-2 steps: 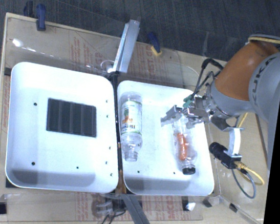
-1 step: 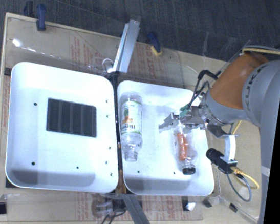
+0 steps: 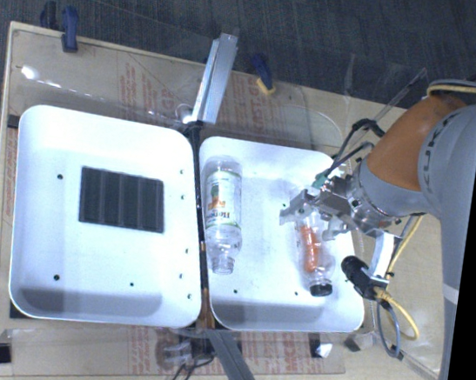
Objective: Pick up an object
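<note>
In the right bin (image 3: 247, 313) lie two things. A clear plastic bottle (image 3: 221, 213) with an orange and white label lies lengthwise near the bin's left wall. A small clear bottle with orange contents and a dark cap (image 3: 312, 255) lies toward the right side, cap toward the front. My gripper (image 3: 312, 214) hangs low over the upper end of this small bottle. The wrist hides how the gripper meets the bottle.
The left bin (image 3: 34, 200) holds a dark ribbed rectangular panel (image 3: 122, 199) in its middle. A metal divider bar (image 3: 214, 80) stands between the bins at the back. Blue clamps (image 3: 68, 25) sit on the bench's far edge. Cables (image 3: 391, 316) hang right of the right bin.
</note>
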Motion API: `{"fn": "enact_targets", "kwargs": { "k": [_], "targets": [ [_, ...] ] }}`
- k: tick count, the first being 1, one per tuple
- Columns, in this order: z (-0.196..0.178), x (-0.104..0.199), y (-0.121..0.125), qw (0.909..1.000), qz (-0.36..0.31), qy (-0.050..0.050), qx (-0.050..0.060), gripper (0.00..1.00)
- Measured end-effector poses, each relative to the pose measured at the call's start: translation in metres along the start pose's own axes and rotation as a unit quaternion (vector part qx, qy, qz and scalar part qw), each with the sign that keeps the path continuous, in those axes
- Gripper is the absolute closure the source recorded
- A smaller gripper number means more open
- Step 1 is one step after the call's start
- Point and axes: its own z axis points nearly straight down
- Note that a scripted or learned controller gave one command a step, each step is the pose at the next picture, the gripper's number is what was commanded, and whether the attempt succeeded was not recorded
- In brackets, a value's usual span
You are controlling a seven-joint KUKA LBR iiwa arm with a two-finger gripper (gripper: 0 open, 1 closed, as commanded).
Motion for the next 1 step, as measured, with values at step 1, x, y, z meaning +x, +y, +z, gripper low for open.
{"fn": "enact_targets", "kwargs": {
  "k": [1],
  "targets": [
    [-0.0465,0.0204,0.0264,0.9956,-0.094,0.0,-0.001,0.0]
  ]
}}
